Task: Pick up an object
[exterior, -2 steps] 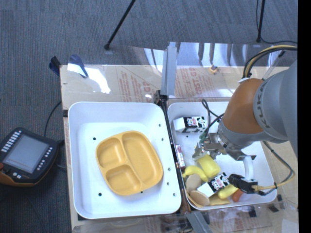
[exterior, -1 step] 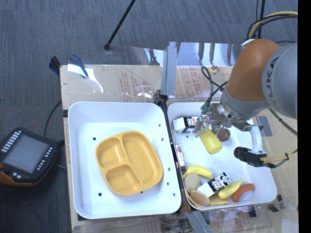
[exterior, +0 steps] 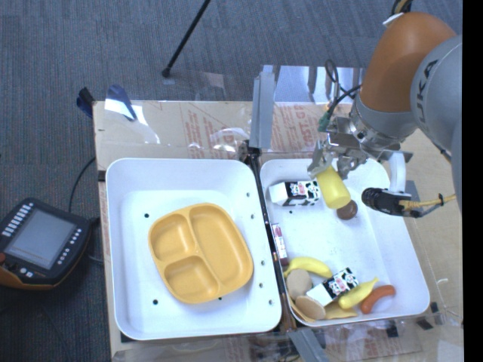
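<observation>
Gripping a yellow cup (exterior: 333,187) between its fingers, my pincer (exterior: 336,164) hung above the far end of the right bin (exterior: 400,259). That cup sat tilted, its upper end caught at the fingertips and its rounded lower end pointing down toward the bin floor, apparently clear of it, though I could not be certain from this angle. My grey arm (exterior: 445,81), with its orange band (exterior: 404,47), came in from the right above the bin's far corner.

Just beside the cup, on the left, lay a small milk carton (exterior: 294,193) with a black-and-white cow pattern. A little to the right of the cup rested a small brown ball (exterior: 347,210). Well apart from these, at the near end of the same bin, a heap held a banana (exterior: 308,265), a second cow-patterned carton (exterior: 337,284), a tan bread-like round piece (exterior: 299,282), a second yellow piece (exterior: 358,292) and a red sausage (exterior: 377,297).

In the left bin (exterior: 128,194) a yellow divided plate (exterior: 200,253) lay flat near the middle. Off the bench, at the left edge, a handheld control pendant (exterior: 39,240) rested on the grey carpet (exterior: 90,29).
</observation>
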Controlling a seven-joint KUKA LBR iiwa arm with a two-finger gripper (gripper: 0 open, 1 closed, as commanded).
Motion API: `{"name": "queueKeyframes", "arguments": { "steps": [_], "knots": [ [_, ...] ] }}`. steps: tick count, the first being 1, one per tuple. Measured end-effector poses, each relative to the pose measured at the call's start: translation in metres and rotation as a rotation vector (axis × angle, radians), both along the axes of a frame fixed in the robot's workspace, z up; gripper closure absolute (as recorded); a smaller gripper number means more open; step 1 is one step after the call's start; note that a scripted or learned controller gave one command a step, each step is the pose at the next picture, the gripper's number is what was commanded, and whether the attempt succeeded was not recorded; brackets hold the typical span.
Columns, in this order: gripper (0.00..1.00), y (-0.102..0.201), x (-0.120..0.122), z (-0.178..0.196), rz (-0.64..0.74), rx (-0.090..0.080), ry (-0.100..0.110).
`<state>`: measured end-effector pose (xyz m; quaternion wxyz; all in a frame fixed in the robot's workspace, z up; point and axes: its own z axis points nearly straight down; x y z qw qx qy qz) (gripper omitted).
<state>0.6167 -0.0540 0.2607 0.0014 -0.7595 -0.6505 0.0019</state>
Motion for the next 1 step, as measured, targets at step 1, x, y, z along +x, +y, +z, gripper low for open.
{"name": "queueKeyframes", "arguments": {
  "steps": [1],
  "knots": [
    [1.0, -0.0254, -0.029, -0.0489, -0.112, -0.001, 0.007]
  ]
}}
